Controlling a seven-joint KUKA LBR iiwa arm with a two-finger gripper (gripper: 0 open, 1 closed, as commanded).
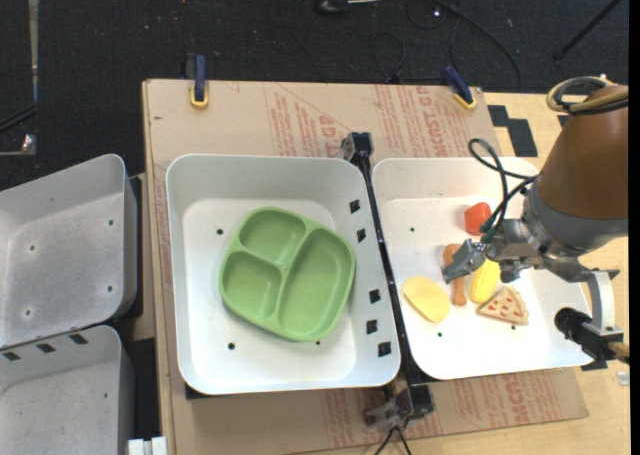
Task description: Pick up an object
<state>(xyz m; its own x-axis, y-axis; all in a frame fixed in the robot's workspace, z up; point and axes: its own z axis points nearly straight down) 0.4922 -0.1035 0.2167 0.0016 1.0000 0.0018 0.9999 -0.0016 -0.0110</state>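
Note:
The right bin holds several toy foods. A pale yellow oval piece lies left of centre, a pizza slice to its right, and a red-orange piece farther back. An orange sausage-like piece and a bright yellow piece lie together in the middle. My gripper is low over these two middle pieces, reaching in from the right under the arm's orange band. Its grey fingers blend with the wrist hardware.
The left bin holds a green three-compartment plate. A black divider runs between the bins. Blue and yellow clamps hold the cardboard base at the back. Folded white panels lie off the bench to the left.

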